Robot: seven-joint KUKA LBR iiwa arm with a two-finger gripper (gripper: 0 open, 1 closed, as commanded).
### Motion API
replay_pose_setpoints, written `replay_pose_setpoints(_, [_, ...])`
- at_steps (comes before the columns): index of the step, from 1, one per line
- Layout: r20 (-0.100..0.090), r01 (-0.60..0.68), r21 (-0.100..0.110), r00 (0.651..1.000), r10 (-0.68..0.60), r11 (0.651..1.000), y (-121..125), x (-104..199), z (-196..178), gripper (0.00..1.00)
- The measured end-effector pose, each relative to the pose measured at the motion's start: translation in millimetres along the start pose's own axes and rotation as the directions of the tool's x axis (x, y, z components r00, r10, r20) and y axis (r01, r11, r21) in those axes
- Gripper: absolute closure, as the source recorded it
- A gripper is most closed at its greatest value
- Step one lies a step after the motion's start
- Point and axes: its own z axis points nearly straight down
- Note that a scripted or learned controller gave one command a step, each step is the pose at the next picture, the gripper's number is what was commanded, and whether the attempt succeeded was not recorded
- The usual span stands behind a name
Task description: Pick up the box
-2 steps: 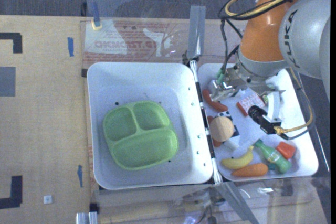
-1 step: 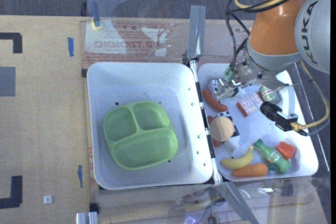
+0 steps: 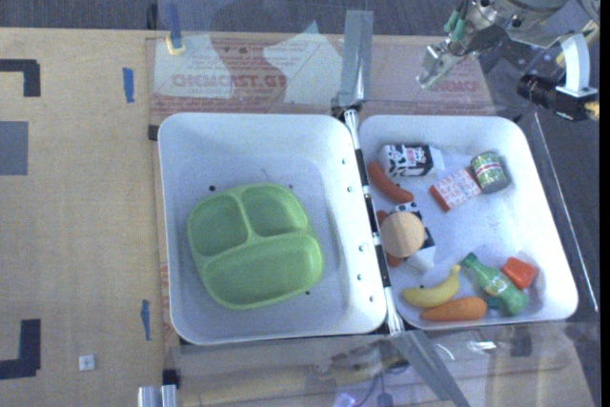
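A small red box [image 3: 454, 190] with a white label lies flat in the right bin [image 3: 543, 205], toward its back, between a black-and-white cow-print carton [image 3: 407, 159] and a green can [image 3: 488, 171]. My gripper [image 3: 440, 64] hangs high above the bench behind the right bin's back edge, well clear of the box and holding nothing that I can see. The grey wrist with its orange band rises above it at the top right.
The right bin also holds a red sausage [image 3: 389, 183], a tan bun [image 3: 404, 234], a banana [image 3: 431, 291], a carrot [image 3: 452, 309], a green bottle [image 3: 494, 281] and an orange piece [image 3: 520, 272]. A green divided plate [image 3: 254, 245] lies in the left bin [image 3: 181, 157].
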Motion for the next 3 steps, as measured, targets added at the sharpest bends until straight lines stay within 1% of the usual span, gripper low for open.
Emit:
replay_pose_setpoints(1, [0.0, -0.438, 0.001, 0.899, 0.438, 0.899, 0, 79, -75, 1.0])
replay_pose_setpoints(2, [0.0, -0.389, 0.006, 0.921, 0.389, 0.921, 31, 48, 2, 1.0])
replay_pose_setpoints(3, [0.0, -0.312, 0.0, 0.95, 0.312, 0.95, 35, 56, -21, 1.0])
